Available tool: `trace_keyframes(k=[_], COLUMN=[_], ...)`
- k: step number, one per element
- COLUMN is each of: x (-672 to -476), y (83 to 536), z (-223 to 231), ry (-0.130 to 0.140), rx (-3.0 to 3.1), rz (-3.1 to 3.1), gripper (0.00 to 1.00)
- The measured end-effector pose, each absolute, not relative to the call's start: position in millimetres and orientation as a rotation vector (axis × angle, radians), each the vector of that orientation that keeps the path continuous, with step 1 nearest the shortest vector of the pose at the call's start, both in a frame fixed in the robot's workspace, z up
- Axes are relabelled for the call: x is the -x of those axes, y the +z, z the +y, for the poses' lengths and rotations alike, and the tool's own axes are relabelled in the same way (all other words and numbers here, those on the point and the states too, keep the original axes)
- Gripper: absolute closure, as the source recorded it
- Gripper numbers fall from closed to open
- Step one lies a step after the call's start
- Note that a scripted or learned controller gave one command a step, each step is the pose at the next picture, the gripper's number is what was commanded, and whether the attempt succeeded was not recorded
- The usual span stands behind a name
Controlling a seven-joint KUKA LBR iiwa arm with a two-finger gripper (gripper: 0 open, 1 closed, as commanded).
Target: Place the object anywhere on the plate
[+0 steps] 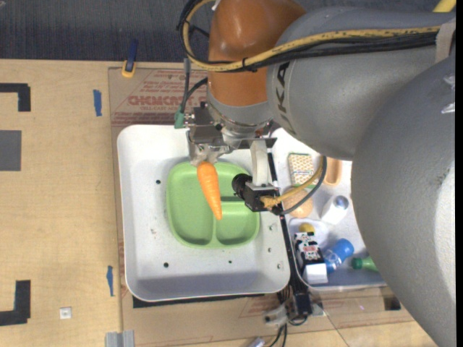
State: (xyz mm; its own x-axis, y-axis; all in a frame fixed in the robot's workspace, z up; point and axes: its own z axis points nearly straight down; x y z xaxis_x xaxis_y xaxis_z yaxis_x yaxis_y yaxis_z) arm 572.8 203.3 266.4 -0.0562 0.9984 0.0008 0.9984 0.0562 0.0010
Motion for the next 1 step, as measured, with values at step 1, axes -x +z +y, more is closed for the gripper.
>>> trace_keyframes(k=[1], x=[-573.7], y=[277.4], z=[203.6], ry=[0.004], rx=[-2.15], rz=[2.284], gripper=[1.0])
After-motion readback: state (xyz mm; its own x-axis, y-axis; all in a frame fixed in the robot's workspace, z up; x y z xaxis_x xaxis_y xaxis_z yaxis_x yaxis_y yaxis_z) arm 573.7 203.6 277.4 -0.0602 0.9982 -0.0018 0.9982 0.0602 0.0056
